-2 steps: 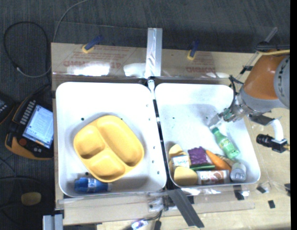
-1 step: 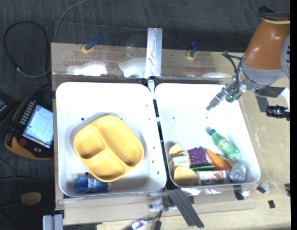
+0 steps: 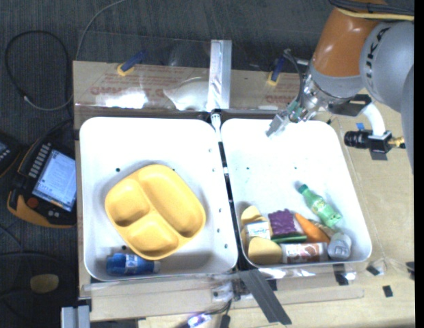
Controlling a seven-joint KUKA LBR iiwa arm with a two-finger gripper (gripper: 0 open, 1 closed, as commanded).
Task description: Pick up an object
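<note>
Where the right bin (image 3: 349,176) meets its near wall, we see the clutter: green bottle (image 3: 320,206), carrot (image 3: 308,227), purple block (image 3: 283,221), grey can (image 3: 339,244). Left of that bin, in the other bin (image 3: 96,149), sits a yellow divided tray (image 3: 154,210), blue object (image 3: 130,264) nearer. Gripper (image 3: 280,124) hangs over the right bin's far rim, well apart from the clutter; we can't tell its finger state.

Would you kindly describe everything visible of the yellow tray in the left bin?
The yellow tray looks like smooth plastic, rounded in outline, with three shallow compartments. It lies face up and skewed in the left bin, toward its near half. A blue object lies at its near edge, seemingly touching it.
</note>
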